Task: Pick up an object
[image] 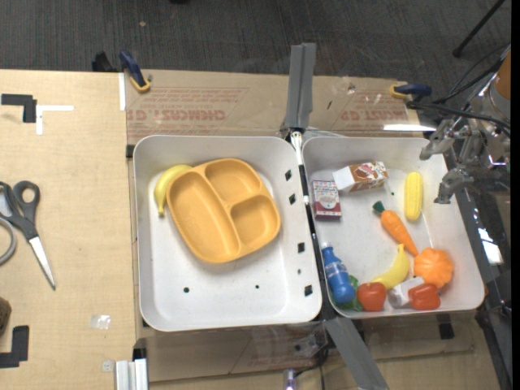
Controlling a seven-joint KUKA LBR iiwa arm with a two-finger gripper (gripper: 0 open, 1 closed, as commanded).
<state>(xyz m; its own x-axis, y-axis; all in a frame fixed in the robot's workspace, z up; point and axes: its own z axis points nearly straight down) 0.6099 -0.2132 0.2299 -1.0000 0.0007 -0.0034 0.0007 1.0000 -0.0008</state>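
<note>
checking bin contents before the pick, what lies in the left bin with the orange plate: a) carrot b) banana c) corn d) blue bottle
b: a banana lies against the plate, at its left edge, in the left bin.

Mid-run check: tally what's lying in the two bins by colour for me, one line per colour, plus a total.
Yellow: 3 – banana beside the divided plate, corn cob, second banana
Orange: 3 – divided plate, carrot, pumpkin
Red: 2 – tomato, pepper
Blue: 1 – bottle
Printed cartons: 2 –
Total: 11
</note>
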